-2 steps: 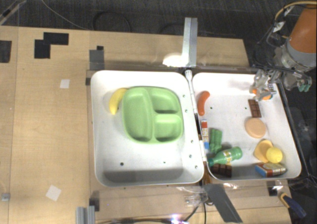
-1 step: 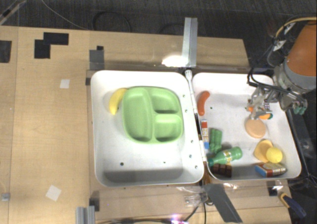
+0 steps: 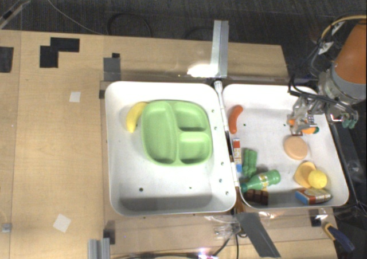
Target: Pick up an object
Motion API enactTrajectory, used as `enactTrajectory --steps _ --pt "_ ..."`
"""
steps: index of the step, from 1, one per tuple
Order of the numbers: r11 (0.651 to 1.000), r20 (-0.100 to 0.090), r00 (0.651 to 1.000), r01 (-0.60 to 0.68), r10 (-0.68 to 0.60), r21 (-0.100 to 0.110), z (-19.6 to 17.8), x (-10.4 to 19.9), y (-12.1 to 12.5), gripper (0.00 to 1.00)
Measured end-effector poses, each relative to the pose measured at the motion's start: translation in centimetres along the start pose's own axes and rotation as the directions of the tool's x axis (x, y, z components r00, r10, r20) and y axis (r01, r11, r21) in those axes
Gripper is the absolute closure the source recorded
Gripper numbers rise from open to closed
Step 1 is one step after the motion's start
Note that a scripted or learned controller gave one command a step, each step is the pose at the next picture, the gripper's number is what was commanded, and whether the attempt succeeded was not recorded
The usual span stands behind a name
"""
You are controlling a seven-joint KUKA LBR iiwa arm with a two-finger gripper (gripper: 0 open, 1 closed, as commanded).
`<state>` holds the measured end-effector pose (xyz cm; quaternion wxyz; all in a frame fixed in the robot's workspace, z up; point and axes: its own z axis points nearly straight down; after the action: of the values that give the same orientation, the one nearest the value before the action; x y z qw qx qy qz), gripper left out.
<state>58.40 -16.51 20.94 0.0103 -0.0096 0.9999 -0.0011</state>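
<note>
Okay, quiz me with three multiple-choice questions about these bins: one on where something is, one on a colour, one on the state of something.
1. Where does the banana lie?
A. left bin, at the tray's left edge
B. right bin, far corner
C. on the bench

2. What colour is the tray?
A. blue
B. green
C. red

3. How does the green bottle rest?
A. upright
B. on its side
C. inside the tray

Answers: 1 A, it touches the tray's left edge in the left bin. 2 B, it is pale green throughout. 3 B, it lies lengthwise on the right bin's floor.
</note>
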Motion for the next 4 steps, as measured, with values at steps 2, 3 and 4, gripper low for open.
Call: enactTrajectory --steps 2,3,4 --pt "0.999 -0.011 0.999 -0.040 0.040 0.001 -0.2 -0.4 -3.1 1.00" --pt "0.988 -0.015 0.988 -0.155 0.155 0.000 3.2 5.8 1.3 1.00" --pt "0.996 -0.011 0.996 0.084 -0.084 -0.003 3.8 3.0 3.8 1.00"
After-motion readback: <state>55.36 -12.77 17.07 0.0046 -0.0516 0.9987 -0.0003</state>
